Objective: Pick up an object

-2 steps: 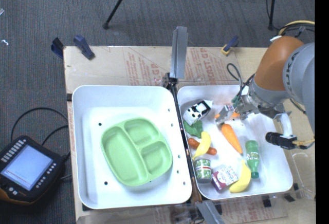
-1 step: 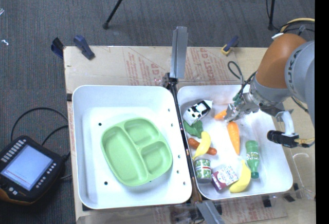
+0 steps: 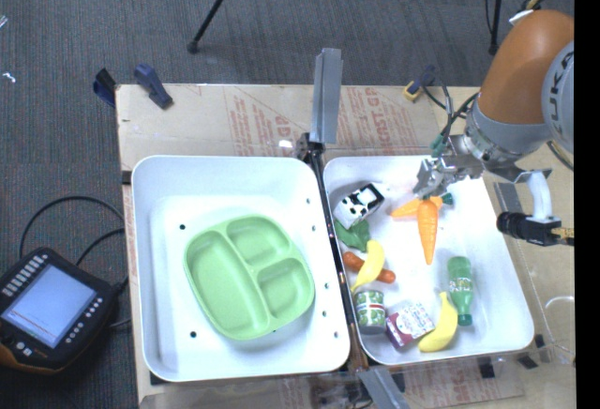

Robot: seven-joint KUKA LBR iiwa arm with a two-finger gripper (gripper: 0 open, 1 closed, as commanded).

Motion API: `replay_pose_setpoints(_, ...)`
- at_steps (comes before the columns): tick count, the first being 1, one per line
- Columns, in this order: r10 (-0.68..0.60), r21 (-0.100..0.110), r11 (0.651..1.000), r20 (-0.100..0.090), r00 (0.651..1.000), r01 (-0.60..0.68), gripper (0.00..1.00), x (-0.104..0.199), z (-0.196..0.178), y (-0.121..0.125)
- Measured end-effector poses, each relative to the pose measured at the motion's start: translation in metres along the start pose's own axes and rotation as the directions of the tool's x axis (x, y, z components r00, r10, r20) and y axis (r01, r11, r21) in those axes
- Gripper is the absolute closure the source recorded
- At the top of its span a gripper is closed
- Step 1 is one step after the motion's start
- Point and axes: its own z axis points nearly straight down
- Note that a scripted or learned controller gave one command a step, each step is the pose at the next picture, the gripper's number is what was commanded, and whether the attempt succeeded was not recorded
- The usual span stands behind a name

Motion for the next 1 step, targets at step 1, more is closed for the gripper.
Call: replay_pose_setpoints(1, -0.451, 0.0, 0.892, -0.001, 0.892, 0.451, 1.0, -0.0848, -0.0072, -0.0609)
